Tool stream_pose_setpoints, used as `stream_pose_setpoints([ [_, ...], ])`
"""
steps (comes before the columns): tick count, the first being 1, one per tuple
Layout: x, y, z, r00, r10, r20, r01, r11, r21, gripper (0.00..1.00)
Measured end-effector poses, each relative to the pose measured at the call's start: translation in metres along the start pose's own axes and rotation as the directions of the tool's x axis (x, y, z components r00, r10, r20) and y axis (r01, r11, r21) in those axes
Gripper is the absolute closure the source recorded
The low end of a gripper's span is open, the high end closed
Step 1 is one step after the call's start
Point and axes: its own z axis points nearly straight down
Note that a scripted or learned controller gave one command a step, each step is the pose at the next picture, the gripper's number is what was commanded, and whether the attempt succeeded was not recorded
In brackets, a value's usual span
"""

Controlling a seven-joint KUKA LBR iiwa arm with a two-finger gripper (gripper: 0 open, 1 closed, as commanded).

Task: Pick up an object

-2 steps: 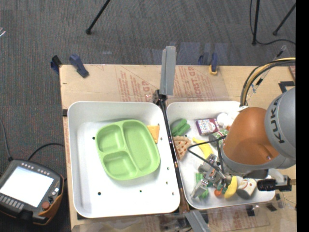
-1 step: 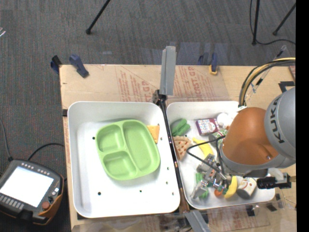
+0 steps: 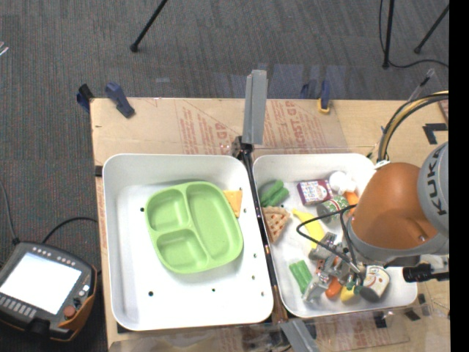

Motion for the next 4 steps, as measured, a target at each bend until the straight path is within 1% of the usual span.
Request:
stream_pose_setpoints([
  [1,-0.014,0.036,0.0,0.996,0.085,-0.001,-0.085,0.996,-0.001,0.0],
  [2,-0.014,0.036,-0.009,0.997,0.083,-0.003,-0.083,0.997,-0.001,1.0],
  [3,-0.005,0.106,-0.105,0.996,0.085,0.008,-0.085,0.996,-0.006,1.0],
  [4,-0.055,0.031,-0.036,0.93,-0.367,-0.001,0.367,0.93,-0.001,1.0],
])
